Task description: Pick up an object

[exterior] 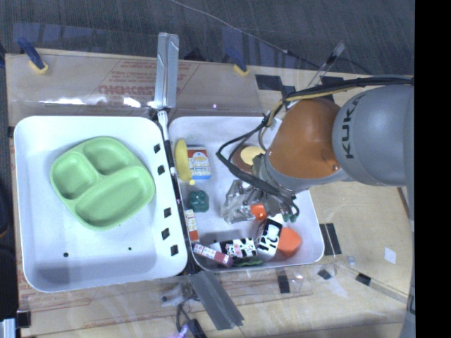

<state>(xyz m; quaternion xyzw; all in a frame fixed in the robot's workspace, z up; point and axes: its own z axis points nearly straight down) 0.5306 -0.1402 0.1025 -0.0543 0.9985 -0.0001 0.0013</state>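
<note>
My gripper (239, 204) hangs low in the middle of the right bin (211, 127), under the orange wrist band (303, 143). A small orange piece (258, 212) lies right against its lower right side; whether it is gripped I cannot tell. To the left of the gripper sit a dark green object (199, 201), a yellow banana (182, 159) and a small carton (199, 164). Along the bin's front lie a black-and-white item (269, 236), another patterned one (242, 248), a maroon bar (211, 254) and an orange object (289, 241). A tan round thing (246, 156) is partly hidden by the arm.
The left bin (42, 259) holds a green divided plate (102, 182). A metal bar (167, 69) stands upright at the back between the bins. The arm's grey body (373, 136) covers the right bin's right side.
</note>
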